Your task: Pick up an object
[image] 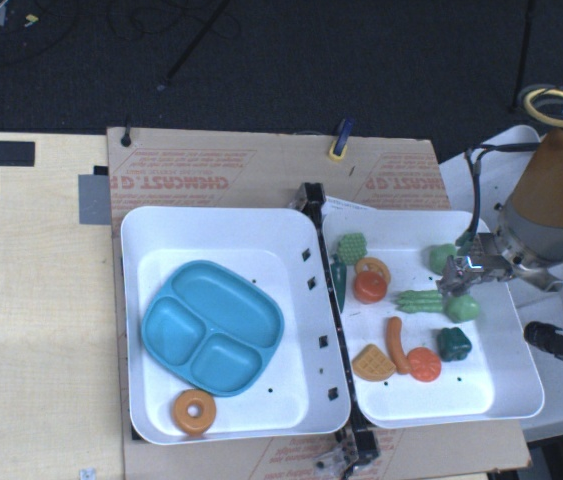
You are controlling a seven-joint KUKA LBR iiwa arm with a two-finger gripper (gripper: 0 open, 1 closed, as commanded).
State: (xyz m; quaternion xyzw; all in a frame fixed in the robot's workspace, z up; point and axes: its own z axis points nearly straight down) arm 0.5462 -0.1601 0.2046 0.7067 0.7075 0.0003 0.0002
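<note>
The right bin (506, 393) holds several toy foods. Among them are a red tomato (369, 288), a bumpy green piece (351, 246), a long green pickle (419, 302), an orange sausage (394, 336), a waffle wedge (372, 363), a red-orange round piece (424, 364) and a dark teal piece (453, 343). My gripper (458, 280) hangs low over the bin's right half. It is between a green lump (442, 257) and a pale green piece (464, 309), just right of the pickle's end. Nothing is visibly held.
The left bin (141, 238) carries a blue divided plate (211, 326) and an orange donut (194, 410) at its front. A black divider (327, 298) separates the bins. The grey arm with its orange band (551, 183) reaches in from the right, with cables beside it.
</note>
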